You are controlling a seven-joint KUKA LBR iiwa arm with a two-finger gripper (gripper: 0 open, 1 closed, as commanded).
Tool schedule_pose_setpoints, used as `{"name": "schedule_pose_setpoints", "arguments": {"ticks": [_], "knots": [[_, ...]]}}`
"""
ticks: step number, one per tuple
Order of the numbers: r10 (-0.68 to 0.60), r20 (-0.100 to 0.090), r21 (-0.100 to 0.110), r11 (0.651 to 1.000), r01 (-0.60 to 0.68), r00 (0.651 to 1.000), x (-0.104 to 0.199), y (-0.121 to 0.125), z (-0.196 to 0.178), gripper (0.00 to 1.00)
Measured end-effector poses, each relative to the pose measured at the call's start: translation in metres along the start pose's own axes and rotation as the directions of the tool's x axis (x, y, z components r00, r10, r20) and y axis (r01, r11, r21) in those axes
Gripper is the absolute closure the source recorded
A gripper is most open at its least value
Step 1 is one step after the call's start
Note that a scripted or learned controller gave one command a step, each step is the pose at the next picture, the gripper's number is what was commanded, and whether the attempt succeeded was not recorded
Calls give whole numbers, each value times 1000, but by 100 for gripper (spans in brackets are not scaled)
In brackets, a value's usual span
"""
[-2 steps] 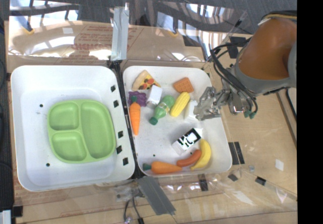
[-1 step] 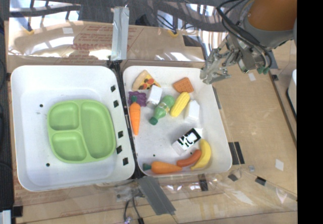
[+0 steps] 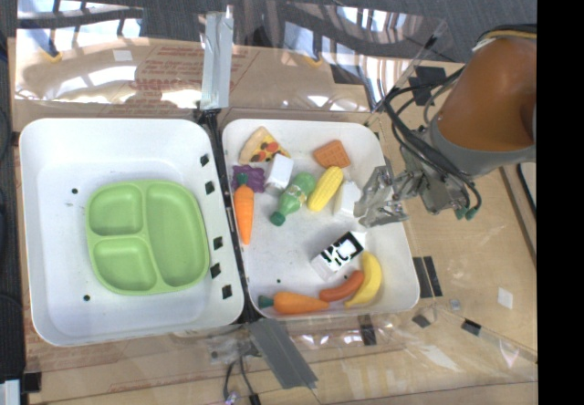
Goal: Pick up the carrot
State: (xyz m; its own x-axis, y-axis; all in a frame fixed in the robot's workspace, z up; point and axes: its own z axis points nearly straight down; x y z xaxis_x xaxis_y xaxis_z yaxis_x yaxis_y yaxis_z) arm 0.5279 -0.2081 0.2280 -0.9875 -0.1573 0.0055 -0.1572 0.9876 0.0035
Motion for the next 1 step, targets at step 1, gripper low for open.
{"name": "schedule_pose_setpoints", "arguments": {"ticks": [1], "knots": [[-227, 6, 5, 974, 227, 974, -13, -2, 8, 100]]}}
